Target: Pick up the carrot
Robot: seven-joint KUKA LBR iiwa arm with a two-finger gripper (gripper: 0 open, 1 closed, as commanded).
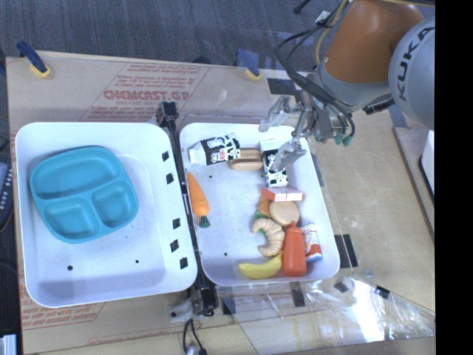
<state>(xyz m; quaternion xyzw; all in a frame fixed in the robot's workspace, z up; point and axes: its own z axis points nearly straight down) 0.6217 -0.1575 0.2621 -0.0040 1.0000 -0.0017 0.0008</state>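
Observation:
The carrot [197, 197] is orange with a green stub at its near end. It lies along the left wall of the right bin [222, 265], on the bin floor. My gripper [284, 135] hovers over the far right corner of that bin, well to the right of the carrot and farther back. Its fingers [292, 152] are spread apart and open, with nothing between them. One finger points down toward a small black-and-white carton [276, 170].
The right bin also holds a milk carton [215, 151], a hot dog bun [246, 159], a croissant [268, 234], a banana [260, 269], a red bottle [293, 250] and other toy food. A blue divided plate [81, 192] sits in the left bin [103, 272].

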